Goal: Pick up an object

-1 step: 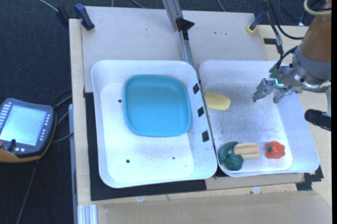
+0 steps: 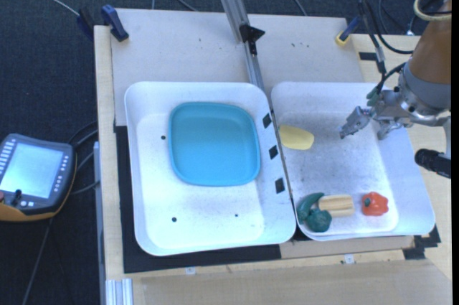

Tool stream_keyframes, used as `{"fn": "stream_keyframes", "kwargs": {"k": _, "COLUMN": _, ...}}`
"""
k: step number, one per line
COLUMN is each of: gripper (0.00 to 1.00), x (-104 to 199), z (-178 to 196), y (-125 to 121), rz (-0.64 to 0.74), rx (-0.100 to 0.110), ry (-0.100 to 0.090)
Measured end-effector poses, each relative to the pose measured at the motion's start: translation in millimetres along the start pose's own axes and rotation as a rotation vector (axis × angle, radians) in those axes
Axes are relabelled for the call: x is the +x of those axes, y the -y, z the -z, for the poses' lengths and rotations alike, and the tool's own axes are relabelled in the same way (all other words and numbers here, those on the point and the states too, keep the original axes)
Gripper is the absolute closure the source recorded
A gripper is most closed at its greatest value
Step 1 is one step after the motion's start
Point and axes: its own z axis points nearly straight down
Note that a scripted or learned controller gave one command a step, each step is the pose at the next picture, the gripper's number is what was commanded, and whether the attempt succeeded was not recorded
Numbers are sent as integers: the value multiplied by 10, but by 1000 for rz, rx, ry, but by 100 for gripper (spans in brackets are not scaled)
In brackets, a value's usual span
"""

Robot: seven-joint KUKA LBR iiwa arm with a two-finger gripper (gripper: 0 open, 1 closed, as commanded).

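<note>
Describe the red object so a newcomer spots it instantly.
Look in the right-hand white bin, along its near edge. Three small things sit in a row there: the red pepper-like toy is rightmost, beside a tan block and a dark green piece.

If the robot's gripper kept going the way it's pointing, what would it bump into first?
Probably the yellow lemon-shaped toy. The gripper points left across the right bin, toward it. Height is hard to judge from above, so it might touch the bin floor first.
</note>
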Motion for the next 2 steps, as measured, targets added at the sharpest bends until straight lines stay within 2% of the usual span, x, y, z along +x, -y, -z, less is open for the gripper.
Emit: {"fn": "stream_keyframes", "kwargs": {"k": 2, "gripper": 0, "x": 103, "z": -1087, "y": 23, "rz": 0, "rx": 5, "ry": -1}}
